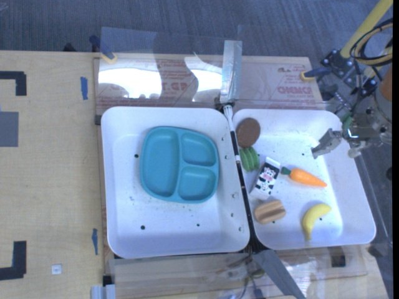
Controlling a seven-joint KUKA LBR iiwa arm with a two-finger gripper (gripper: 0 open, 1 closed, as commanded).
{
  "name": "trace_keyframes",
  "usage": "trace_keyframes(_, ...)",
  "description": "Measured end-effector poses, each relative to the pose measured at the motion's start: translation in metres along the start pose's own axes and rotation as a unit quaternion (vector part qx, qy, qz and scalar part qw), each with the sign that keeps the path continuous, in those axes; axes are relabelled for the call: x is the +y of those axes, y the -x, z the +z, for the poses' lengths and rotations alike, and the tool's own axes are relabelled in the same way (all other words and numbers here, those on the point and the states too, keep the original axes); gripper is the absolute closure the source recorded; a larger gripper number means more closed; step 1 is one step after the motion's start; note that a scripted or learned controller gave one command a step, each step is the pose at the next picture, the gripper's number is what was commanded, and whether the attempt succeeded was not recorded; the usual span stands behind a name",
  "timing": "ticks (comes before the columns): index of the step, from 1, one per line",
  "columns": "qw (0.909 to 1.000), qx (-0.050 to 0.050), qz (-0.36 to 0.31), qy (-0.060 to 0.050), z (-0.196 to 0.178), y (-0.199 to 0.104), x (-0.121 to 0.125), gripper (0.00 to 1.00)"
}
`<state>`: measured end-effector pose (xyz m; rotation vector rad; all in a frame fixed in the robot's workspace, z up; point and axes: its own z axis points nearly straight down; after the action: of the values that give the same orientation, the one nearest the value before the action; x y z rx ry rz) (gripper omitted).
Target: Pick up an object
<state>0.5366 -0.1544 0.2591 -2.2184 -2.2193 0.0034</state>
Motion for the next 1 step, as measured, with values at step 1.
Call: trace_keyframes(1, 0.9982, -0.001, -0.060, 0.003, 0.1490, -0.0096, 0.0278, 0.00)
